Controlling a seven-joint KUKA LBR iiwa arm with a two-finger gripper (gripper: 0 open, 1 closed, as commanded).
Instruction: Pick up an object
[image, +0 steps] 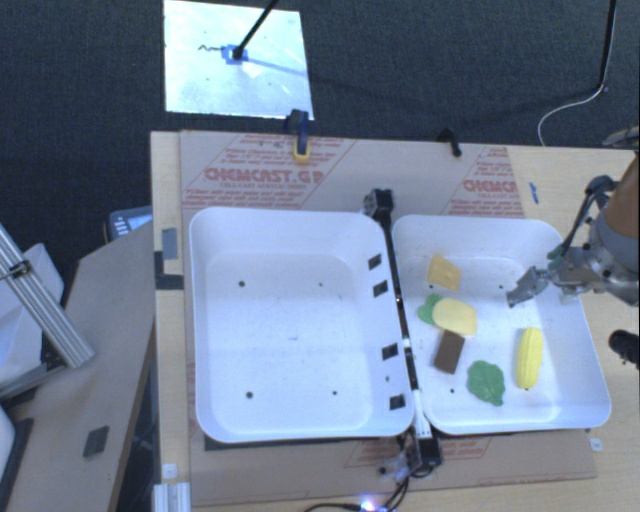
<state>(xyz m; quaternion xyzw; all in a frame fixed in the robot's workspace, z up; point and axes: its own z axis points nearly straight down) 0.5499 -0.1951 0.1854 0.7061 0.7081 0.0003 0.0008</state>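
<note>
Reaching in from the right side of the table (170, 330), my claw (527, 287) hangs over the right-hand bin (570, 415), and from this slanted overhead angle I cannot tell whether it is released or clenched; nothing is visible in its grip. Close below it, near the bin's right wall, lies a yellow corn cob (529, 357), standing lengthwise, apart from the other pieces. I judge it the easiest thing to take: it looks like a small plastic toy, light, stiff, probably smooth and a little slippery, so I would close across its narrow middle, not its tapering ends. Further left in the same bin sit a yellow wedge (444, 272), a rounded yellow piece (456, 317) touching a green leafy shape (430, 309), a brown block (449, 351) just beneath them, and a green lump (486, 381) near the front rim. Those crowded pieces would likely be harder to grip cleanly. The left-hand bin (210, 240) lies beside, across a dark divider.
</note>
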